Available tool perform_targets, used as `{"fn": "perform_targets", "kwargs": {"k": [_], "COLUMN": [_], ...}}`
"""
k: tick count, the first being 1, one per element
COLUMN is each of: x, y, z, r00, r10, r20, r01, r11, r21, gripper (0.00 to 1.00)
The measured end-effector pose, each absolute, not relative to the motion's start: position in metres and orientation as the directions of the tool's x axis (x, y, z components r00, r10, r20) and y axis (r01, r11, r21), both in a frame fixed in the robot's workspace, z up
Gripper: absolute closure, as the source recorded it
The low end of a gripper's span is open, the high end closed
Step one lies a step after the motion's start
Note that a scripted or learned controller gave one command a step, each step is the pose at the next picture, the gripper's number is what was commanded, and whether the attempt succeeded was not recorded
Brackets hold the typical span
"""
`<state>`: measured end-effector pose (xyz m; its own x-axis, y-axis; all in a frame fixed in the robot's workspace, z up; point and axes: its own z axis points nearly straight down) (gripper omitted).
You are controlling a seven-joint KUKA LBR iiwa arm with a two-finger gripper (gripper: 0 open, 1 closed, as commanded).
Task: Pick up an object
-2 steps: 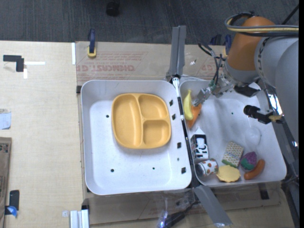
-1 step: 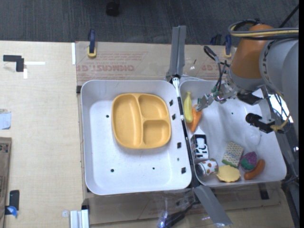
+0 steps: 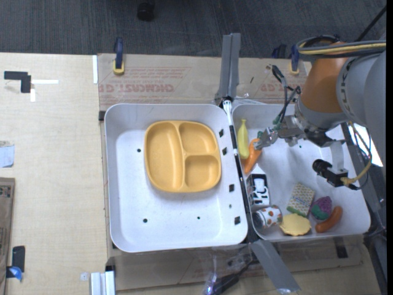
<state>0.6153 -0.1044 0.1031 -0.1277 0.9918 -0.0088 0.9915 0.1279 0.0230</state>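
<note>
Arm: grey with an orange band (image 3: pixel 322 82), coming in from 3 o'clock and bent down over the right bin (image 3: pixel 288 165).

Claw (image 3: pixel 265 139): low in the right bin, near its 10 o'clock corner. The tips sit just above the top of the carrot. I cannot tell if it is wide or narrow, and I cannot tell if it has hold of anything.

Carrot (image 3: pixel 252 158): orange, leaning along the left wall of the right bin, at about 9 o'clock. Its top end is right by the claw.

Banana (image 3: pixel 243 137): yellow, standing along the same wall, just beside the carrot at its 11 o'clock.

Card (image 3: pixel 260 190): black and white, lying below the carrot at 6 o'clock from it.

Can (image 3: pixel 268 216): small, at the 7 o'clock corner of the right bin.

Cookie (image 3: pixel 296 225): yellow and round, just beside the can, at 6 o'clock in the bin.

Cracker (image 3: pixel 301 197): pale and square, tilted, just above the cookie.

Grapes (image 3: pixel 321 206): purple with green, near the 5 o'clock corner.

Sausage (image 3: pixel 328 220): red, touching the grapes at their 5 o'clock.

Left bin (image 3: pixel 126 223): white, holding the plate.

Plate (image 3: pixel 182 155): yellow, three parts, lying flat toward 1 o'clock in the left bin.
</note>
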Motion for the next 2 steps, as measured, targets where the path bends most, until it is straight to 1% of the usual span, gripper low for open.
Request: {"fn": "perform_targets", "kwargs": {"k": [1, 2], "x": [0.6596, 0.6601], "y": [-0.0967, -0.0969], "z": [0.0936, 0.1034], "r00": [-0.138, -0.141], "r10": [0.99, 0.99], "r20": [-0.003, -0.005], "r01": [0.99, 0.99], "r11": [0.138, 0.141], "r21": [0.003, 0.004], "gripper": [0.0, 1.0]}}
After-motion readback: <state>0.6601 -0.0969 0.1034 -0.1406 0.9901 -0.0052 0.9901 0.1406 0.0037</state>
